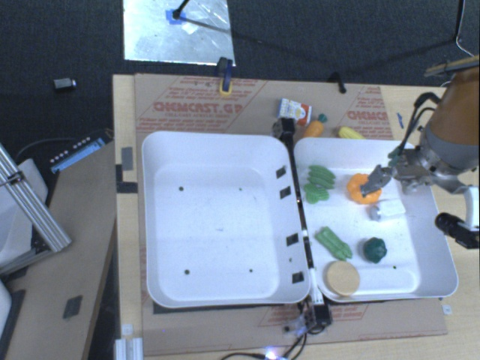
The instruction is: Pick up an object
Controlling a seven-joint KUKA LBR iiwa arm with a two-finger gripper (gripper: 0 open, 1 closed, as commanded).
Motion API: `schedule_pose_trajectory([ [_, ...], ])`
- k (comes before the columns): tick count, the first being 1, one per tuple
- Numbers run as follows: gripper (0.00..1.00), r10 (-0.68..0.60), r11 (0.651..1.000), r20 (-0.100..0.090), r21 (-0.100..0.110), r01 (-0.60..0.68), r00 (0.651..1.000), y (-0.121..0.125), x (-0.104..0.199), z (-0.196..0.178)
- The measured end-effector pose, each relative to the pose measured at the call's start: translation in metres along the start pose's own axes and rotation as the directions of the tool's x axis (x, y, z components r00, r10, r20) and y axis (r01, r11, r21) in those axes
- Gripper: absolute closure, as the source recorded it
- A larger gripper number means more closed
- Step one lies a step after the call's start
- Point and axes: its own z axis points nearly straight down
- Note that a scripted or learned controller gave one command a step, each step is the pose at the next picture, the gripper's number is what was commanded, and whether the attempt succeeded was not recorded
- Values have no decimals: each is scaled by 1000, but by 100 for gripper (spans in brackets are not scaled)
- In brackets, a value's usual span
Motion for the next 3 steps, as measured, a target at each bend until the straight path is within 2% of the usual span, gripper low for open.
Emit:
schedule_pose_trajectory([
  [1,0,-4,1000,-2,4,4,1000,32,31,130],
  [2,0,6,1000,-1,5,-6,1000,-24,-16,124],
  [3,0,-9,1000,-31,10,9,999,42,-50,124],
])
